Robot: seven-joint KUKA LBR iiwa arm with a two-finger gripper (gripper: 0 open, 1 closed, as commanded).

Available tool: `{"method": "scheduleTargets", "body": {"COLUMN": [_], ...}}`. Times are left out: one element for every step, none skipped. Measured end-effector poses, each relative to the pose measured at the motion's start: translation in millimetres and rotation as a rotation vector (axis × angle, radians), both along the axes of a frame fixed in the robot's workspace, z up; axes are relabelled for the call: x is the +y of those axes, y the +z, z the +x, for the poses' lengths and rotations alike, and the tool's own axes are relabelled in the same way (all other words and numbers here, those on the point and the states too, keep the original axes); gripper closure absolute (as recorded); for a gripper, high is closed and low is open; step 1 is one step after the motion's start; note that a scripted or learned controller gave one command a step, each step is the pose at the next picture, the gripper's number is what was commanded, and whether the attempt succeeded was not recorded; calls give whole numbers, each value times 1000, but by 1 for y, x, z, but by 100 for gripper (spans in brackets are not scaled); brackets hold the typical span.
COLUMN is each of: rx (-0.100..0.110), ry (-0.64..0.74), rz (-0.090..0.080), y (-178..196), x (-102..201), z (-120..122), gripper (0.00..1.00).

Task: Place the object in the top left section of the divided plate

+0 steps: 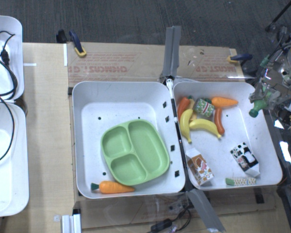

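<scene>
The green divided plate (148, 147) lies in the left bin (82, 130), and its top left section (117, 141) holds nothing. An orange carrot (114, 187) rests in that bin's front left corner, beside the plate. My gripper (261, 100) hangs over the right bin's far right rim, well away from the plate. A dark green piece (254, 112) shows at its lower end; I cannot tell whether that is part of the gripper or something held.
The right bin (269, 144) holds two bananas (203, 125), an orange carrot (224, 101), a green and red can (203, 107), a small carton (200, 168), a black-and-white carton (244, 157) and a flat packet (241, 181). A grey divider (171, 52) stands behind the bins.
</scene>
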State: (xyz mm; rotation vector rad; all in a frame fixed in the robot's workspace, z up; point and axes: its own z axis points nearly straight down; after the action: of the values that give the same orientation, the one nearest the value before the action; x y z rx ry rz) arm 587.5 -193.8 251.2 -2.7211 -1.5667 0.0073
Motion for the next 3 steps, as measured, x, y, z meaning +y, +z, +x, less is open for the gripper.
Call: {"method": "scheduleTargets", "body": {"rx": [1, 0, -1], "ry": [-44, 71, 85], "rz": [0, 1, 2], "y": [-16, -16, -18], "x": [-19, -19, -20], "z": [-32, -44, -110], "gripper": [100, 100, 100]}}
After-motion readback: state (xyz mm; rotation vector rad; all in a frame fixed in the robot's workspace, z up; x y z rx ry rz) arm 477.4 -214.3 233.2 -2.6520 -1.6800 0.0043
